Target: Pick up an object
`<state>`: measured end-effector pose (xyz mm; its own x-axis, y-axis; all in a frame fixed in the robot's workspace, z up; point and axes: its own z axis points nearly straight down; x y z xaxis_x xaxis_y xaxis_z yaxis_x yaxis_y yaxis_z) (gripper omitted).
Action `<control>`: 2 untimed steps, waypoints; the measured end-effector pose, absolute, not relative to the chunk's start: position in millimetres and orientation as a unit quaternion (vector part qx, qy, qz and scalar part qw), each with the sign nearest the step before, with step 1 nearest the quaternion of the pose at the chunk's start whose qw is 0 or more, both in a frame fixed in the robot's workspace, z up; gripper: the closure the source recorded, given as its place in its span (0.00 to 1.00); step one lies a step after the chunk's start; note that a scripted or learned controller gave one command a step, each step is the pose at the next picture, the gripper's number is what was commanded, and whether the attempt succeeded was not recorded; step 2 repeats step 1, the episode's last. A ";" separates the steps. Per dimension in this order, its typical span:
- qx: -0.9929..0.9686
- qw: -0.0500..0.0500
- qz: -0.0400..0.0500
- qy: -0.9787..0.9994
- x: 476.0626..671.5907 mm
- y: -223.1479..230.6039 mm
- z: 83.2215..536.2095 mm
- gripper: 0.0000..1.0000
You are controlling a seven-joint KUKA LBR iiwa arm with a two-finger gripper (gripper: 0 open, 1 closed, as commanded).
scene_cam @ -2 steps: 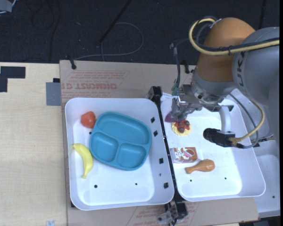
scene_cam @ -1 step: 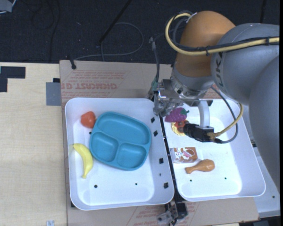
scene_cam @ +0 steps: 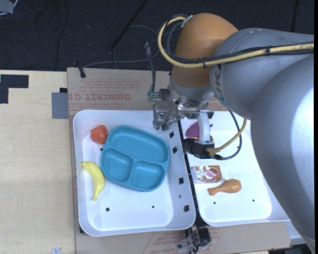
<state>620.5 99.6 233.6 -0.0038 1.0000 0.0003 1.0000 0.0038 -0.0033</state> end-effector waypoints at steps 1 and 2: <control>-0.706 0.001 0.002 -0.708 620.0 98.3 234.7 0.00; -0.706 0.001 0.002 -0.708 620.0 98.3 234.7 0.00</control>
